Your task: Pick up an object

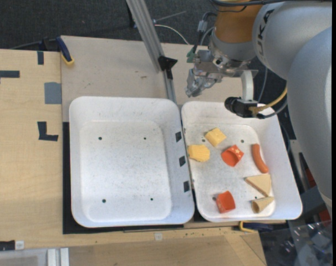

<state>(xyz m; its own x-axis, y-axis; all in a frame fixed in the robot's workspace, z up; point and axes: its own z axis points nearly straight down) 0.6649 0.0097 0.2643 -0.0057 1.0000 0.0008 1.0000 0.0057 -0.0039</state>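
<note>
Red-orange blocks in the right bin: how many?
2. One red-orange block lies mid-bin beside the sausage; the other red-orange block sits near the front edge. None looks hidden.

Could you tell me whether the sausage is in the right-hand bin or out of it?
In. The sausage lies flat on the floor of the right bin, near its right wall, apart from the orange piece beside it.

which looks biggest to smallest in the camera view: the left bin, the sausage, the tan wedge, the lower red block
1. left bin, by far the largest.
2. tan wedge.
3. sausage and lower red block: too close to rank. The sausage is longer but thinner, the block shorter and chunkier.
</note>
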